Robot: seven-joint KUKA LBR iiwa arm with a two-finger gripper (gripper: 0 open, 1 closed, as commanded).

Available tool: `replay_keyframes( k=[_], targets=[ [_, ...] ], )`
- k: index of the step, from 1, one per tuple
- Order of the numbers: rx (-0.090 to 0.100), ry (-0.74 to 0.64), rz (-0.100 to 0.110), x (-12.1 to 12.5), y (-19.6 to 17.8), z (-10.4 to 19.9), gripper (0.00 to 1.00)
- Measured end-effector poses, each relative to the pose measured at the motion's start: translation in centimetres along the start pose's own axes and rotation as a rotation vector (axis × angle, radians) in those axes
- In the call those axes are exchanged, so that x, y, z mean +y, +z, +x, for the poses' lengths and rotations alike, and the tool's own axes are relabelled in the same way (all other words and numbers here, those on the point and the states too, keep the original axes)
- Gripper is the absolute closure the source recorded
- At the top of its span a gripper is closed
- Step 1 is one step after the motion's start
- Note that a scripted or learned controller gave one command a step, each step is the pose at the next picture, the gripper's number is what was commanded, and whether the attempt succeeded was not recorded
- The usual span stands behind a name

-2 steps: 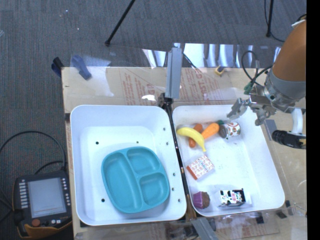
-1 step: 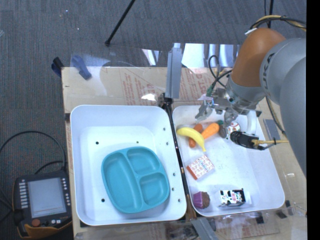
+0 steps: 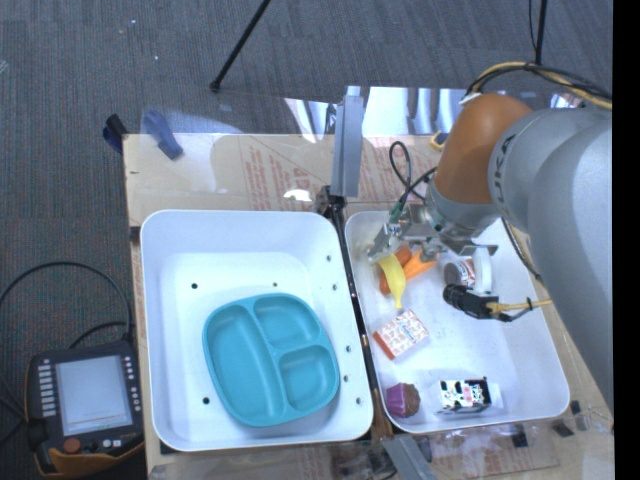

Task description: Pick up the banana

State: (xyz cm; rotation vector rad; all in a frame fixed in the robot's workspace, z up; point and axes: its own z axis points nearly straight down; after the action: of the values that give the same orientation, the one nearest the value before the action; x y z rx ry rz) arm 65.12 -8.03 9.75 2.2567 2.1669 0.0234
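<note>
The grey arm (image 3: 560,198) with its orange band (image 3: 478,148) comes in from the right of the frame and bends down over the upper left part of the right bin (image 3: 520,368). Its claw (image 3: 405,243) sits low there, just above the banana (image 3: 395,278); whether it is spread or pressed together cannot be told. The banana lies in that bin near its left wall, touching an orange piece (image 3: 412,264) beside it. Below it lies a small red and white box (image 3: 400,335). Near the bin's bottom edge are a purple cupcake (image 3: 403,399) and a black and white carton (image 3: 463,395). The left bin (image 3: 180,258) holds a blue divided tray (image 3: 270,358). A handheld controller (image 3: 88,400) rests at lower left, off the surface (image 3: 260,173).
</note>
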Motion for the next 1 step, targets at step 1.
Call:
replay_keyframes(
  k=[1],
  targets=[
    [0.000,0.003,0.003,0.02,-0.76,-0.10,1.00]
  ],
)
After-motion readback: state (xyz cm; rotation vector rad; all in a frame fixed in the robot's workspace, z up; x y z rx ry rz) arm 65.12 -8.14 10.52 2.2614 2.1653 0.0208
